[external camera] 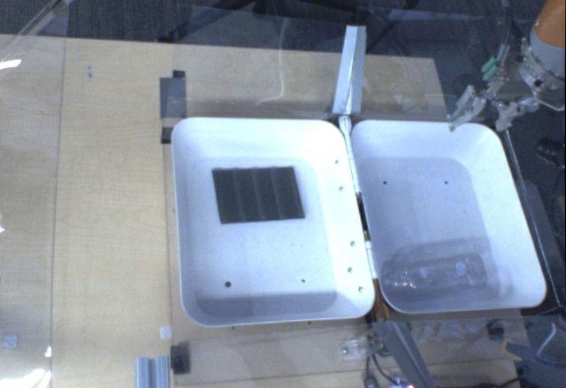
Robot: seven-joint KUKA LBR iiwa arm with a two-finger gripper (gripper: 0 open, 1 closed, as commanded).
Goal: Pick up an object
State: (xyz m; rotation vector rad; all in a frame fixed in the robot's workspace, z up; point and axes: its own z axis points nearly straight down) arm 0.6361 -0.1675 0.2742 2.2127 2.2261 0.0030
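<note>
Over far-right corner of right bin [495, 140]: claw [482, 110] fingers spread, holding nothing; clear bottle [433, 270] near front.

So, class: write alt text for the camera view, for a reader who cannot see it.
Two shallow white bins sit side by side: the left bin holds a dark ridged rectangle, the right bin a clear plastic bottle. The gripper hovers over its far rim.

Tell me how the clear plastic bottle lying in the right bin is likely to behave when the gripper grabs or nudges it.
The clear bottle lies on its side near the right bin's front wall, so a nudge would probably roll it. It looks see-through and unfilled, so likely light and easily shoved. Its smooth, rounded plastic may slip or dent under a pinch.
</note>
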